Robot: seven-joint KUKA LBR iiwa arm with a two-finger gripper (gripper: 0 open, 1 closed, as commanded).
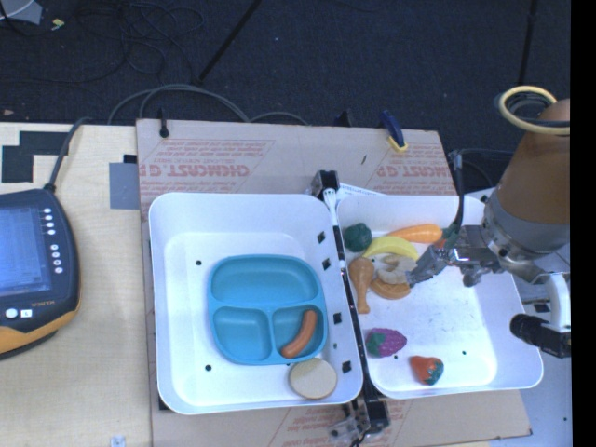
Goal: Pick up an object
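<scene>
My gripper (426,266) reaches in from the right and hangs low over the upper left part of the right bin (484,343). Its tip is right beside a pale round piece (391,267) and a brown croissant-like piece (391,291). Just behind them lie a yellow banana (393,247), an orange carrot (419,234) and a dark green vegetable (357,237). An orange-brown drumstick shape (360,283) lies along the bin's left wall. Nothing is visibly held.
A purple and green toy (385,342) and a red one (427,369) lie at the right bin's front. The left bin (177,250) holds a blue divided tray (251,296) with a sausage (300,333), and a round tan disc (313,377) sits by its front. A teach pendant (28,268) lies far left.
</scene>
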